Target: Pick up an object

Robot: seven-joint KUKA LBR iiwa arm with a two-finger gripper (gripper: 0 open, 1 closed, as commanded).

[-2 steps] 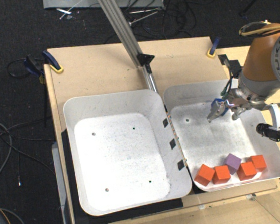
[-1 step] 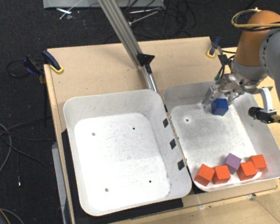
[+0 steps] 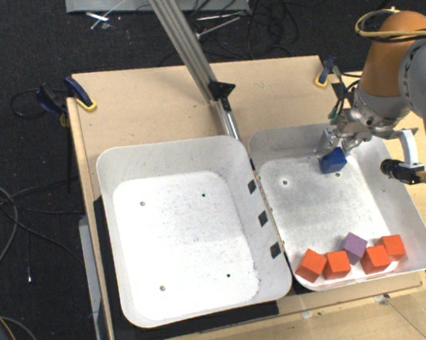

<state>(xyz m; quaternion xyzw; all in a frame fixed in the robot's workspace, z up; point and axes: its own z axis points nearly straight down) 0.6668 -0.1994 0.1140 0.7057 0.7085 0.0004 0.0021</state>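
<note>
Plainly, much of the arm (image 3: 403,57) is cut off at the right edge; only the orange band, a grey wrist and the gripper (image 3: 335,145) show, reaching over the far end of the right bin (image 3: 402,204). A blue block (image 3: 334,160) sits right at the gripper's tip, touching it or just beneath, but the fingers are too small and crowded to make out — I cannot tell whether the tool is clenched on the block or released, nor whether the block is lifted or resting on the bin floor. At the near end of the same bin lie four orange cubes (image 3: 337,264) and one purple cube (image 3: 355,245) in a tight row against the wall. The left bin (image 3: 121,238) stands beside it, its floor finely speckled. Both bins rest on a tan bench (image 3: 151,104) with clamps at its far corners. A grey metal strut (image 3: 186,42) slants across from the top to the seam between the bins. Around the bench is dark carpet with loose cables — and a device partly cut off at the lower left corner.
</note>
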